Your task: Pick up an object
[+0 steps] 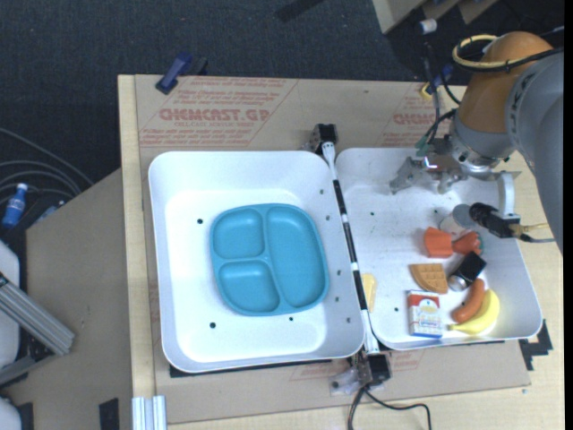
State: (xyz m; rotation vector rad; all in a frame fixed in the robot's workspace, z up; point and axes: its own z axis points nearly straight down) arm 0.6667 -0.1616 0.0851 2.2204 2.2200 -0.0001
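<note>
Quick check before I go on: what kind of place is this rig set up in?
Most likely a robotics lab bench for pick-and-place trials: two white bins clamped onto a paper-masked board, toy food such as a banana, and loose cables on dark carpet.

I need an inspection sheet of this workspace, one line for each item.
Surface: wooden bench bearing a left bin and a right bin.
Job's things: banana, sausage, waffle, small carton, orange block, all in the right bin.
Clutter: blue divided plate in the left bin.
Grippers: hand over the right bin's far end, holding nothing seen.
Cables: cable at the near edge.
Surroundings: dark floor.
</note>
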